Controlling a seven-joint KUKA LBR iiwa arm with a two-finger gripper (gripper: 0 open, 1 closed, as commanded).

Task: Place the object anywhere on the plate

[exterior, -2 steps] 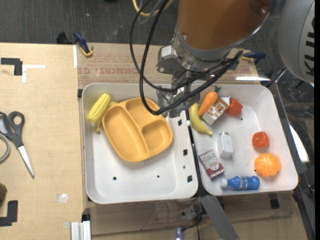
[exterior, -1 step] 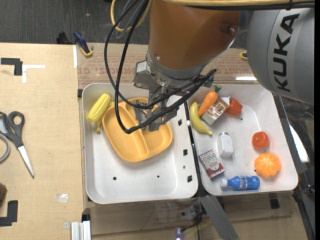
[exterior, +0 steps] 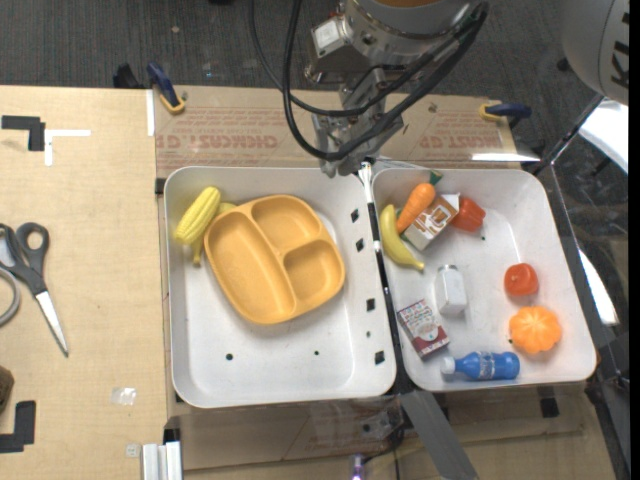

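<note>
Lying nearest the camera, a blue bottle [exterior: 482,366] is resting along the right bin's [exterior: 560,268] front wall, beside an orange [exterior: 535,329] and a small red carton [exterior: 422,328]. Further back, a banana [exterior: 397,239], carrot [exterior: 418,204] and tomato [exterior: 520,280] are sitting. A yellow divided plate [exterior: 272,258] is lying in the left bin [exterior: 300,368], corn [exterior: 197,215] touching its rim. The gripper [exterior: 347,158] is hovering over the bins' rear edge (its opening I cannot tell).

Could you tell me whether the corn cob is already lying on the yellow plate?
No, the corn cob lies on the left bin's floor beside the yellow plate, against its upper left rim.
</note>
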